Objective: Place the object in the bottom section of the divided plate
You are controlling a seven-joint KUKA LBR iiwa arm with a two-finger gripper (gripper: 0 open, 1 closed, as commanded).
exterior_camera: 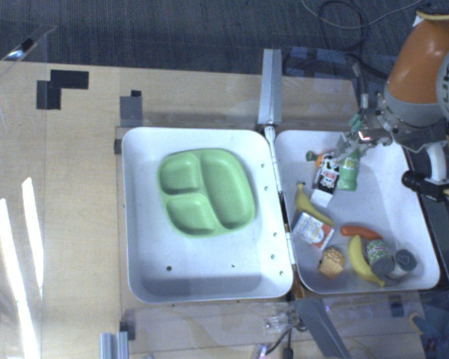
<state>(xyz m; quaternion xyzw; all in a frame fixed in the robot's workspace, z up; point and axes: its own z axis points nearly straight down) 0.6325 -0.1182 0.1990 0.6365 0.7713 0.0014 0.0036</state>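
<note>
Here the gripper [357, 142] hangs over the upper part of the right bin [426, 264], just above a small green bottle [348, 173] and a black-and-white carton [327, 178] that stand touching each other. Whether it is wide, narrow or holding something, I cannot tell at this size. The task does not name its object; by my judgement it is the bottle or the carton, because these lie directly under the tool.

The bottle looks like light, stiff plastic with a smooth round side, so it may slip or roll; I would take it across the body, below the cap. The carton looks light too, with flat faces that are easier to pinch, but it could dent under a hard squeeze.

Counted in the right bin: two bananas [308, 202], one bottle, one carton, one white packet [312, 229], one red pepper-like thing [361, 232], one small brown piece [331, 261] and one or two cans [379, 253] at the lower corner, which are too blurred to count surely.

In the left bin [146, 275] lies one green plate [207, 191] with three sections; its bottom section has nothing in it.
</note>
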